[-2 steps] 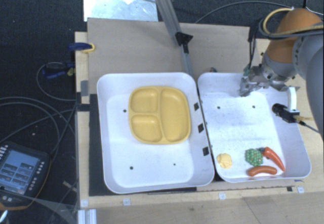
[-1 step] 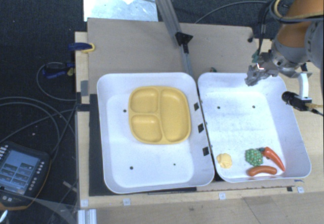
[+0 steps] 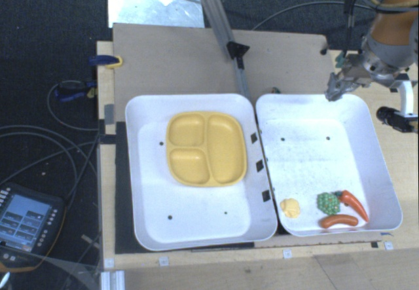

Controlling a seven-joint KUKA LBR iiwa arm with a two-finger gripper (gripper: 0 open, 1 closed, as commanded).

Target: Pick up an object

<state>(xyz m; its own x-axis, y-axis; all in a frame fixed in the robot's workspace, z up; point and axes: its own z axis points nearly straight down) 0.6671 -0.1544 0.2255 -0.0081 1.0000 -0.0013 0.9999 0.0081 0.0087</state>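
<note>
In the right bin [image 3: 308, 151] several small food toys lie near the front edge: a pale yellow lump [image 3: 290, 207], a green broccoli piece [image 3: 328, 202], an orange carrot [image 3: 354, 205] and a reddish sausage [image 3: 339, 221]. My gripper [image 3: 335, 89] hangs over the far right corner of that bin, well away from the toys. Nothing shows between its fingers.
A yellow divided plate [image 3: 205, 148] lies in the left bin [image 3: 157, 217]. A grey pole [image 3: 216, 7] slants across the bench behind the bins. Cables and a handheld pendant [image 3: 23, 217] lie on the floor to the left.
</note>
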